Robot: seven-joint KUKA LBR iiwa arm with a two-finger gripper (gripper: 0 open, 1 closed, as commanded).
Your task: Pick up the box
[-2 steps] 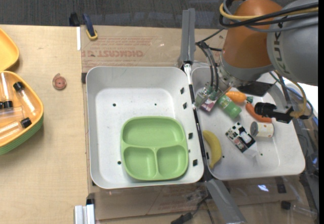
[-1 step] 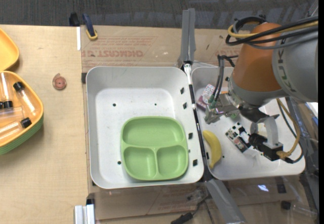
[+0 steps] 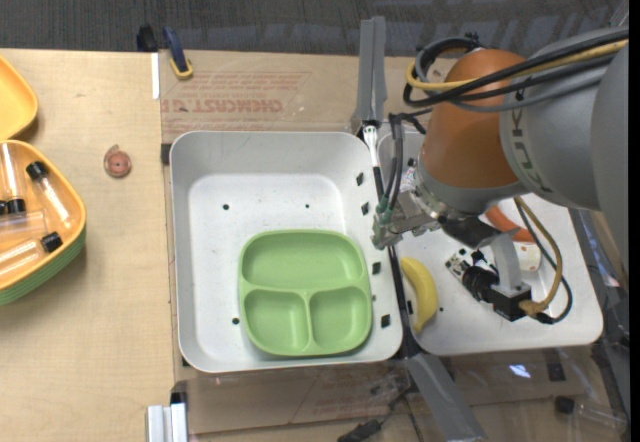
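Arm (image 3: 520, 120) low over right bin (image 3: 580, 325). Claw hidden beneath wrist; open or closed, cannot tell. Box not discernible. Banana (image 3: 421, 292) near right bin's left wall. Green 3-compartment tray (image 3: 305, 292) in left bin (image 3: 200, 230).

Arm (image 3: 480, 145) covers most of right bin (image 3: 585, 315); claw hidden beneath the wrist. Banana (image 3: 421, 292) partly covered at its upper end. Yellow trays (image 3: 30, 220) on counter (image 3: 90, 350) cut off by left edge.
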